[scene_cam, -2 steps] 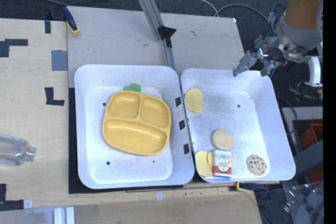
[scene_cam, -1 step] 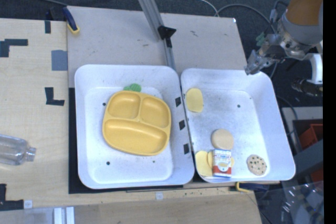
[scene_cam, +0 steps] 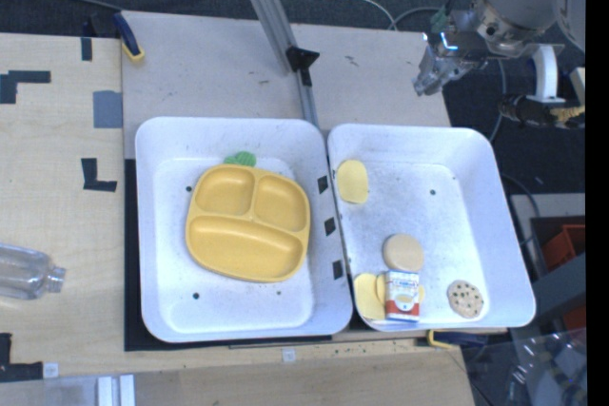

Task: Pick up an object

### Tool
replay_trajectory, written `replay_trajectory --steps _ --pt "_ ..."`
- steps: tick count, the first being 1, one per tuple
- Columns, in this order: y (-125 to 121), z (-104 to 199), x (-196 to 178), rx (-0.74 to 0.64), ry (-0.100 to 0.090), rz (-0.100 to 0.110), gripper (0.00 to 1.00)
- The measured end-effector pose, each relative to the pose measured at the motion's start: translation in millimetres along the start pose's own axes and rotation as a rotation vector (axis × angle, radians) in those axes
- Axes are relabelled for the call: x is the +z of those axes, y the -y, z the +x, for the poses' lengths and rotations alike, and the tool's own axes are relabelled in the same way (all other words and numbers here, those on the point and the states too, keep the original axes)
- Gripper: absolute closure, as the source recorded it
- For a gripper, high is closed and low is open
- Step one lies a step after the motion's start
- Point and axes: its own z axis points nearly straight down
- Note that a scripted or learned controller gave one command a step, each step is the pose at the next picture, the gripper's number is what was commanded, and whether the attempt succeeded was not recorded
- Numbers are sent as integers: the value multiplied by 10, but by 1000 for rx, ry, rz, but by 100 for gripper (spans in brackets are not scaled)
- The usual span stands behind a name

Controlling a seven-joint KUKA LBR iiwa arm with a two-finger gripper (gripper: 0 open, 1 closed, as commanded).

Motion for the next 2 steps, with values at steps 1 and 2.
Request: replay_trajectory --steps 1,2 --pt "-135 233 -304 5 0 4 100" --pt "15 174 79 10 3 12 100"
